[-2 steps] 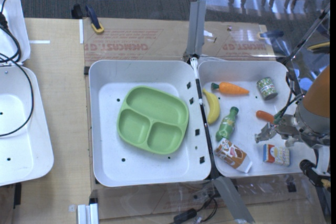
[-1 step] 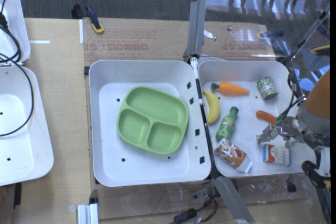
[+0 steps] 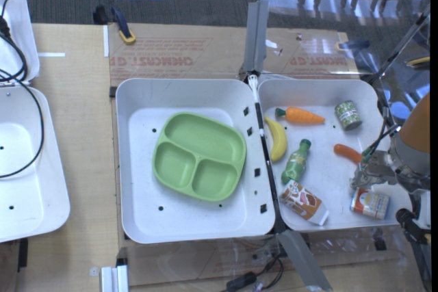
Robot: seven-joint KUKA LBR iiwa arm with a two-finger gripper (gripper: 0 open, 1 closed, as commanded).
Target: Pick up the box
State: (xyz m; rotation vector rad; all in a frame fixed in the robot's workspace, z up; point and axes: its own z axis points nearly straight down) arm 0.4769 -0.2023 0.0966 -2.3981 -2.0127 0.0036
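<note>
box (image 3: 370,204) beside carrot (image 3: 347,152), carton (image 3: 304,202)

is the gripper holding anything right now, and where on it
Cannot be told. The gripper sits just above the small box in the right bin, but no object visibly sits between its jaws.

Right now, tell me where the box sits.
The box lies in the right bin, at its near right corner, just under the gripper and below the small carrot.
</note>
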